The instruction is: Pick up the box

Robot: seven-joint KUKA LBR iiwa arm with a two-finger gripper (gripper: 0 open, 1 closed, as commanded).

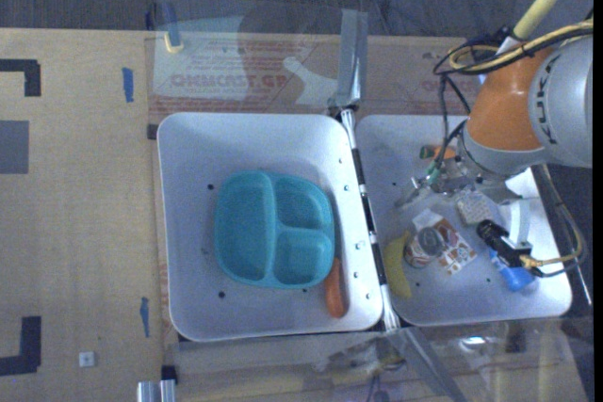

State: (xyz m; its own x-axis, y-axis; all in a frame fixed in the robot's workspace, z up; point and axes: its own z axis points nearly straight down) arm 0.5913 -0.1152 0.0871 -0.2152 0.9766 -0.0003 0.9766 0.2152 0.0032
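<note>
The box point(454, 251) is small and pale with a red and brown print. It lies flat in the right bin point(396, 141), near the front. A round dark-topped can point(429, 241) rests against its left side. My gripper point(426, 184) hangs over the middle of the right bin, up and to the left of the box and apart from it. The grey arm with its orange band reaches in from the right above it. Nothing shows in the gripper's grasp.
A yellow banana point(396, 270) lies at the right bin's front left, beside the can. The left bin point(188, 155) holds a teal divided plate point(275, 228) and an orange carrot point(335, 290) by its right wall.
</note>
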